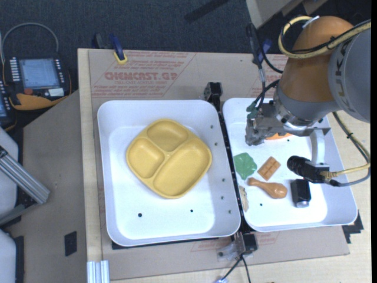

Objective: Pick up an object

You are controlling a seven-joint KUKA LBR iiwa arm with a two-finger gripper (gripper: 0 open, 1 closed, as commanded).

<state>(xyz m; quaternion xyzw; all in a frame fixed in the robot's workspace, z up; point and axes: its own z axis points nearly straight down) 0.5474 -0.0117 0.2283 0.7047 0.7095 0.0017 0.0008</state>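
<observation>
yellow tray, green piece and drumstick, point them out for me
yellow tray [169, 157], camera view, the ridge where its three compartments meet
green piece [244, 164], camera view, its middle
drumstick [269, 187], camera view, its shaft beside the thick end

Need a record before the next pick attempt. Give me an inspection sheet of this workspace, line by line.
Surface: cardboard-covered bench bearing left bin and right bin.
Job's things: green piece, brown waffle piece, drumstick, black block, orange piece, all in the right bin.
Clutter: yellow divided plate in the left bin.
Hand: hand over the right bin's far end; grip state unclear.
Cables: yellow cable running off right.
Surroundings: teach pendant at left.
</observation>
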